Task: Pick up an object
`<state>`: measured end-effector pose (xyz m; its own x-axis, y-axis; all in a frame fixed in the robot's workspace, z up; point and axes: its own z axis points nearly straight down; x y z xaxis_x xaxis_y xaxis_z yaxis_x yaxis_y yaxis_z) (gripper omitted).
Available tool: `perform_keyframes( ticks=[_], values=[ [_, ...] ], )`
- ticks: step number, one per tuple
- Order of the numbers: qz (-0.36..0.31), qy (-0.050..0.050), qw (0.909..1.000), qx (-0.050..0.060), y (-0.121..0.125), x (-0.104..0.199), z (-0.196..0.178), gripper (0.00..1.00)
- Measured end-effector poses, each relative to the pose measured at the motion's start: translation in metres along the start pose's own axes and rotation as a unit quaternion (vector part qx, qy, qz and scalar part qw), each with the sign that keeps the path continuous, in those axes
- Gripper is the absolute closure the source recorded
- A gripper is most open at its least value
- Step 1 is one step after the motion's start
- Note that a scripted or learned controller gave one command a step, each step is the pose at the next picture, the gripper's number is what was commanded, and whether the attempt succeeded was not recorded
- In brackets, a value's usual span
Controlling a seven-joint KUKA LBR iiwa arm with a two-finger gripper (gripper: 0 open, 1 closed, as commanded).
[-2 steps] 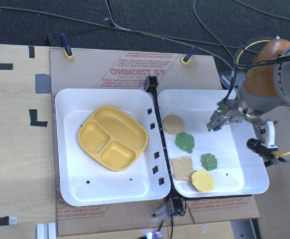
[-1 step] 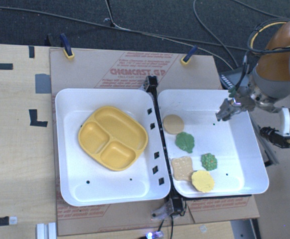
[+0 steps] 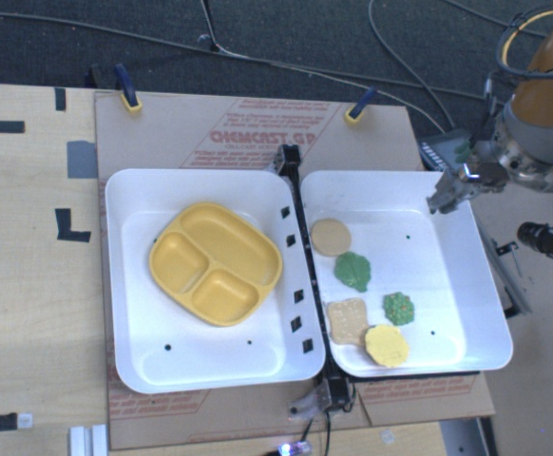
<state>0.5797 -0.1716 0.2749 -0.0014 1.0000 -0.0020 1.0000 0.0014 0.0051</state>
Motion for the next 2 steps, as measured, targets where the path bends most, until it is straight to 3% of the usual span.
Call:
perform_keyframes(
  ticks=[2],
  values=[
    [-0.003,0.002,1.0000,0.003,0.017,0.115,0.004,1.00]
  ],
)
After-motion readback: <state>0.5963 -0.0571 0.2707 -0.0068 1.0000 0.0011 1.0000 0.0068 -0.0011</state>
